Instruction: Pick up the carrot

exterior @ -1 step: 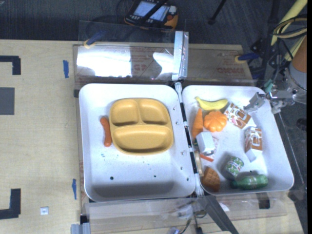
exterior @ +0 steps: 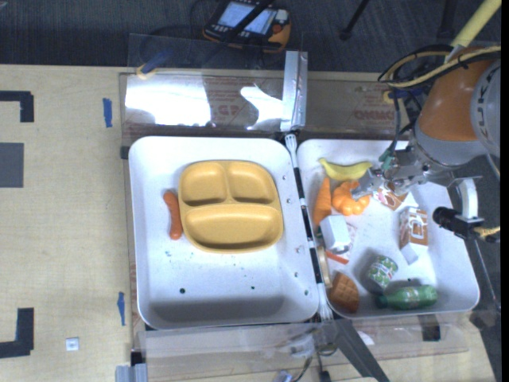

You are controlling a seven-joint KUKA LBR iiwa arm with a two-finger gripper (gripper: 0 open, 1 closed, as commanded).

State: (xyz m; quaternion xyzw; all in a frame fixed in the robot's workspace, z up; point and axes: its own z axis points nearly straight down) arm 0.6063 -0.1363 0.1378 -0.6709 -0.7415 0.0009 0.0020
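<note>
The gripper [exterior: 387, 175] hung over the right bin [exterior: 461, 293] at about one o'clock from that bin's middle, and whether its jaws were spread or pressed together could not be told. The carrot [exterior: 322, 201] lay along the bin's nine o'clock wall, just beside an orange fruit [exterior: 351, 199], with a banana [exterior: 345, 168] at twelve o'clock of it. A small carton [exterior: 414, 228] showed print too blurred to read. In the left bin [exterior: 151, 277] sat a yellow tray [exterior: 231, 204], a sausage [exterior: 173, 214] at its nine o'clock.
</note>
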